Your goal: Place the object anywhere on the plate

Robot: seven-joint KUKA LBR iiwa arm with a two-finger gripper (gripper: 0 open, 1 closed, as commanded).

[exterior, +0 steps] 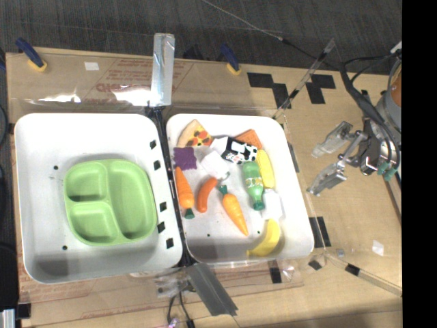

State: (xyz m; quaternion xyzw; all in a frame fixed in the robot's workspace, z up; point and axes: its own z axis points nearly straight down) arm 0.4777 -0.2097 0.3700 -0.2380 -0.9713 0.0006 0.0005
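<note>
Gripper (329, 159) sits right of the right bin (290, 183), over the bare bench (355, 238), well clear of the toys. Its two clear fingers (334, 134) are spread apart, nothing between them. The arm's wrist shows at the right edge.

Plate (109, 201), green with three compartments, lies in the left bin (41, 142), nothing on it.

All the objects are in the right bin:
- pizza slice (195, 134) at the top left corner
- purple piece (184, 158) just below the pizza
- carrot (184, 192) along the left wall, pointing down
- sausage (206, 194) just right of that carrot, tilted
- second carrot (233, 210) in the middle, leaf end up, tip toward the bottom right
- green bottle (253, 184) right of center, lying down
- corn (265, 168) just beside the bottle on its right
- cow-print block (237, 150) near the top center, with an orange wedge (250, 139) touching it on the upper right
- white piece (212, 162) between purple piece and cow block
- banana (268, 239) at the bottom right corner, against the wall

Which one is the task's object, cannot tell.
</note>
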